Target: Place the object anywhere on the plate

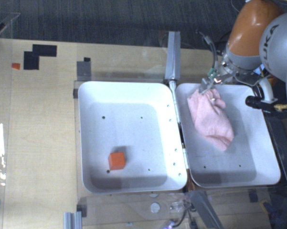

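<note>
Overhead slanted view of two white bins on a wooden surface (38, 142). The end effector (209, 83) sits at the upper left corner of the right bin (258, 171), apparently pinching the top edge of a pink cloth (211, 119); the cloth hangs or lies from that point toward the bin's middle, and whether the grip is secure cannot be told. An orange block (117, 161) rests in the left bin (133, 99), near its lower side. No plate is distinguishable. To carry well, lift high enough that the trailing cloth clears the divider (179, 128) between bins. The left bin offers broad open floor.
</note>
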